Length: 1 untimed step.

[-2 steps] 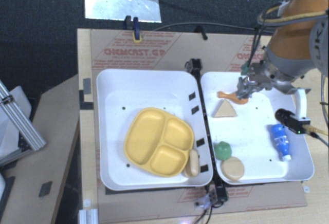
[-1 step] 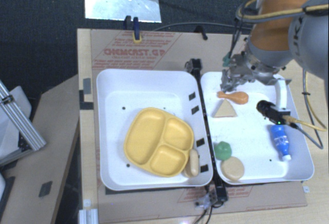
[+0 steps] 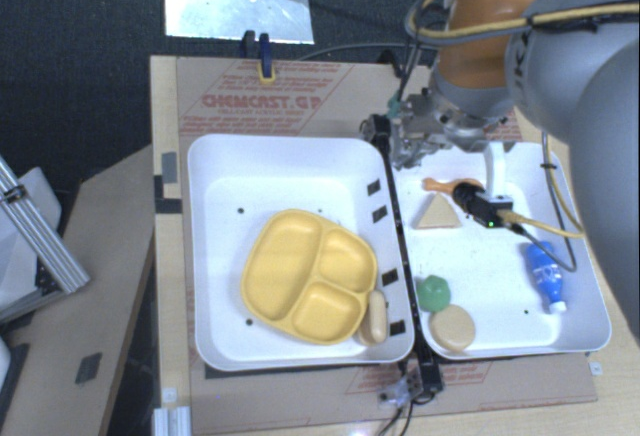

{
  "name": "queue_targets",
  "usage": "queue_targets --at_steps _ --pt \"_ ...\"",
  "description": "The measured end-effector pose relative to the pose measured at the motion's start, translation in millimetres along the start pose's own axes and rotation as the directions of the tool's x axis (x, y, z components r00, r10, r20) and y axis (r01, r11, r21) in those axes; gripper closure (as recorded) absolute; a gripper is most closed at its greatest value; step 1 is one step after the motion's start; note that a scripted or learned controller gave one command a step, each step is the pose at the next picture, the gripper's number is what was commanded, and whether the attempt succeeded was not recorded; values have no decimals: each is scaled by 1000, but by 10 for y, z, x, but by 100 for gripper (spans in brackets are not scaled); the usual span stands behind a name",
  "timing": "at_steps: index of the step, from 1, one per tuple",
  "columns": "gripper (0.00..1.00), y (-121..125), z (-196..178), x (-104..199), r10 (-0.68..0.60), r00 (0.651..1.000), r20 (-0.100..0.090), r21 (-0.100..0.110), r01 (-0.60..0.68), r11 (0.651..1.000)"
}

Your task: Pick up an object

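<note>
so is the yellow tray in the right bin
No, the yellow tray lies in the left bin, with a small tan piece touching its lower right edge.

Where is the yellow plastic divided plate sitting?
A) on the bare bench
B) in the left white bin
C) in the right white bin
B: the yellow plastic divided plate lies inside the left white bin, beside a small beige oval piece.

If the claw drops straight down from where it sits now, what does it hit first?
Probably the right bin's bare floor near its top-left corner, close to the divider; the tan wedge lies just beside that line. Depth is unclear.
</note>
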State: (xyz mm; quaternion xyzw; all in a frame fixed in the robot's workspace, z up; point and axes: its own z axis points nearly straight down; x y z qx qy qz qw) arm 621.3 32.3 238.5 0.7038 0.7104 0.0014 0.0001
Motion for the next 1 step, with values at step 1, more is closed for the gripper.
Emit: queue_targets --at_steps 1 --pt "100 176 22 611 -1 1000 -1 -1 1 1000"
